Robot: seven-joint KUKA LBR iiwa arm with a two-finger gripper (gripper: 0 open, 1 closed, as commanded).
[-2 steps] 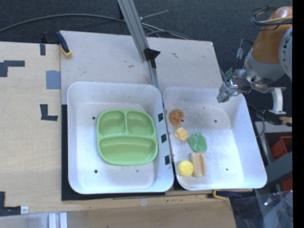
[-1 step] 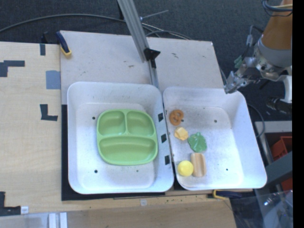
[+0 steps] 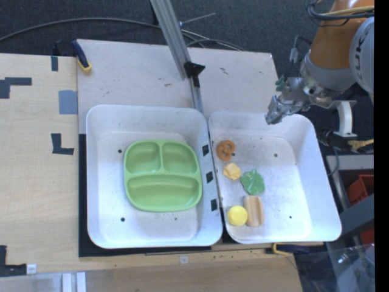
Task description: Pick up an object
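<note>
One hot dog (image 3: 253, 211), long axis near-vertical, far-to-near.

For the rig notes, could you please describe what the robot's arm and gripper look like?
The arm is grey with a rounded orange band above the wrist, and black cables loop over its top. The gripper is a small, dark grey metal piece at the end.

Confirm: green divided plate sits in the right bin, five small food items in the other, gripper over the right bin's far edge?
Not quite. The camera view shows the green divided plate in the left bin; the five small food items lie in the right bin. The gripper is as you said.
</note>
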